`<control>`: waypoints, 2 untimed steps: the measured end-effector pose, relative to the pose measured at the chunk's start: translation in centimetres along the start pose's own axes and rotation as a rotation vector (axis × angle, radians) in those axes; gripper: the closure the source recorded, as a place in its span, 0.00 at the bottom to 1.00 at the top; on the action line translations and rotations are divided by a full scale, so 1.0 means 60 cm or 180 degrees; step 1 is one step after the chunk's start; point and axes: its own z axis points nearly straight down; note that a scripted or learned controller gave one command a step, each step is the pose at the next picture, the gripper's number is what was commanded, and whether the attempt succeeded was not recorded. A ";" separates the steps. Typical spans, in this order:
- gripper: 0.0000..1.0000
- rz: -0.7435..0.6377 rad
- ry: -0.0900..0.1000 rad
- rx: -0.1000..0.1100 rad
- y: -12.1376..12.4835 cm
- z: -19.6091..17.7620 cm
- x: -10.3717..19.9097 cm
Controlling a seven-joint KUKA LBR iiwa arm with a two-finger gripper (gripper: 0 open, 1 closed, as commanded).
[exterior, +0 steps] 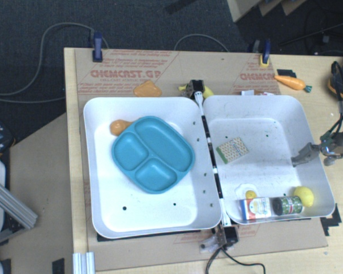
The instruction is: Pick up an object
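The right bin (257,110) holds a small green patterned packet (232,149) near its left wall. Along its front wall lie a bottle (270,206) with a white and orange label, a yellow lemon (303,196) and a small white and yellow piece (249,193). In the left bin (103,198), a blue divided plate (152,153) lies with an orange lump (119,127) at its far left edge. My gripper (310,153) reaches in at the right bin's right wall, above the lemon and apart from every object, with nothing seen in it.
On the bench behind the bins lie an orange piece (147,88), a toy carrot (290,83) and a yellow and black item (195,88). Blue clamps (97,45) (264,51) grip the bench's far edge. A divider rail (210,153) runs between the bins.
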 end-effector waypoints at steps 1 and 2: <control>0.00 -0.0024 0.0006 -0.0006 0.117 0.204 0.121; 0.00 0.0020 0.0006 0.0015 -0.019 0.141 0.043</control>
